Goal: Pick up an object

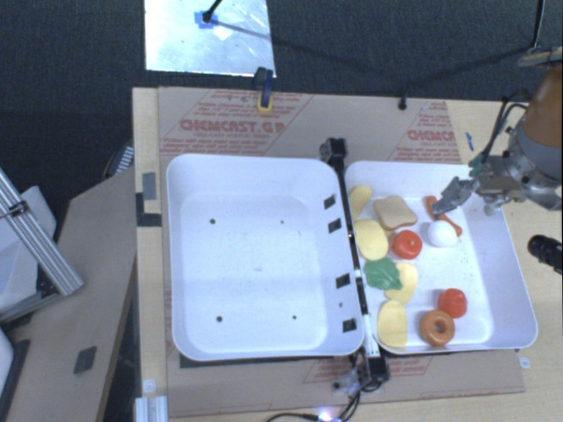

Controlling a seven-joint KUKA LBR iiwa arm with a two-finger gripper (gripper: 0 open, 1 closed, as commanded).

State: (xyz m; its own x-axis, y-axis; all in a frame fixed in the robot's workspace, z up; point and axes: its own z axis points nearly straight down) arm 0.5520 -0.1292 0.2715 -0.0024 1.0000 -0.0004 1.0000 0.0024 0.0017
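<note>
The right bin (506, 275) holds several toy foods. A white egg (442, 234) lies next to a red tomato (406, 244) and a bread slice (395, 212). An orange carrot-like piece (432, 206) lies at the back of the bin. My gripper (452, 195) hangs over the back right part of this bin, just above the orange piece and the egg. I see nothing held in it. Nearer the front lie a green leaf (383, 274), a red piece (452, 301) and a brown donut (437, 327).
Yellow pieces (371, 239) line the right bin's left wall, with another (392, 322) at the front. The left bin (185, 236) sits beside it, past a black-clipped divider (345, 236). A shiny metal sheet (211, 25) lies behind the bench.
</note>
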